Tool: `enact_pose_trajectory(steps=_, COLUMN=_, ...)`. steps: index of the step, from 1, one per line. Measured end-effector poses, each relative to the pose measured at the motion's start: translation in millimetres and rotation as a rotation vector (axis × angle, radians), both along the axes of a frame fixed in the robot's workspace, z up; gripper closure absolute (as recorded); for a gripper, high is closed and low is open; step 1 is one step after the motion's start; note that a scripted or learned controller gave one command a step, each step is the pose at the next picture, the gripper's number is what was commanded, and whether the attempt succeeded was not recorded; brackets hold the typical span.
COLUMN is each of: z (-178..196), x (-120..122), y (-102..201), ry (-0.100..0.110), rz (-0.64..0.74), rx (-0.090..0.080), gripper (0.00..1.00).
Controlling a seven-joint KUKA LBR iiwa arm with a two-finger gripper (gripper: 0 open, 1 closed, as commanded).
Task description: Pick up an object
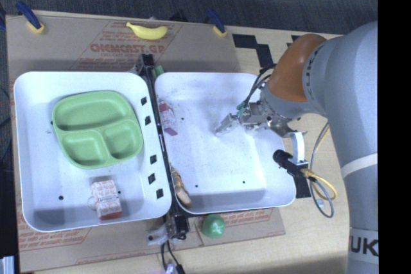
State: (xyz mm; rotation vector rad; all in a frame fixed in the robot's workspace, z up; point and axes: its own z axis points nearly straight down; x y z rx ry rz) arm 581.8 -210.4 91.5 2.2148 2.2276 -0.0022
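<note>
Robot pincer (225, 126) hovers low over the right bin (212, 199) — whether spread or clenched, impossible to tell; best to centre squarely over one object before closing.

From my seat, the right bin (212, 163) offers broad bare floor, with only a small pink item (167, 117) by its left wall. The left bin (26, 157) is crowded: green tray (97, 128) above, small carton (105, 197) below it.
</note>
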Motion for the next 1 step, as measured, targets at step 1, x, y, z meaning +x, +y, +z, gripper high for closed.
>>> enact_pose_trajectory(steps=1, z=72.4, x=-21.5, y=-1.2, ry=-0.001, rz=-0.003, rx=0.001, gripper=0.0)
